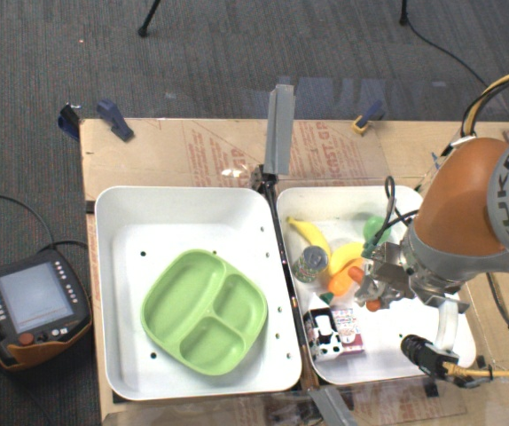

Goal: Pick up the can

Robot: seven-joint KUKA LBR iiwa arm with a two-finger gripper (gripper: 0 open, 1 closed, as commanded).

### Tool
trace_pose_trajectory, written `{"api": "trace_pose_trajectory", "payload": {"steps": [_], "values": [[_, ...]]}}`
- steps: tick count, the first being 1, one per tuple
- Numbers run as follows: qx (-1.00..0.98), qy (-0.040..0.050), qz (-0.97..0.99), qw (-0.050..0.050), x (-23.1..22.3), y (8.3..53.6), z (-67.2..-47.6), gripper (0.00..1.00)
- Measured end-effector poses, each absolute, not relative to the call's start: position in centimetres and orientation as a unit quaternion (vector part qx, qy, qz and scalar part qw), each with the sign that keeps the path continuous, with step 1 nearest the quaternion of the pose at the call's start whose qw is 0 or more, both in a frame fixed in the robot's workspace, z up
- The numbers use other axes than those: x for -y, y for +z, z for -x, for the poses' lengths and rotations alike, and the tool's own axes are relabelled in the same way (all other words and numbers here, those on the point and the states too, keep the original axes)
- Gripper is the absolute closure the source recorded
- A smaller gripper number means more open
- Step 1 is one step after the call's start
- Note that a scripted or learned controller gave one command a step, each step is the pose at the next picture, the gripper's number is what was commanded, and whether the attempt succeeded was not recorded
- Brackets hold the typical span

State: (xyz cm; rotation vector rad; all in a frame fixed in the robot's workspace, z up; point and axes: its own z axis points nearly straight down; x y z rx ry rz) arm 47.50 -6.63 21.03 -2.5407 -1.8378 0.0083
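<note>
The can [312, 263] stands upright in the right bin [343, 204], close to its left wall, its silvery top facing up. A banana [310, 232] lies just behind it, and an orange and yellow toy [343, 273] touches its right side. My gripper [374, 289] hangs over the middle of the right bin, to the right of the can and apart from it, just past the orange toy. The arm's big orange-banded wrist [458, 211] covers the bin's right part.
A small printed carton [336, 331] lies at the front of the right bin, and a green object [375, 229] sits behind the gripper. The left bin [121, 238] holds a green divided plate [205, 311]. A teach pendant [28, 304] rests on the floor at the left.
</note>
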Motion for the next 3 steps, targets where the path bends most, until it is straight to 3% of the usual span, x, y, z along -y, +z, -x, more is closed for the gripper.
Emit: {"api": "trace_pose_trajectory", "payload": {"steps": [1, 3], "values": [[0.568, 0.0, 0.823, 0.001, 9.5, 9.8, -47.6, 1.0], [0.595, 0.0005, 0.804, 0.002, 20.3, 8.6, -47.6, 1.0]]}}
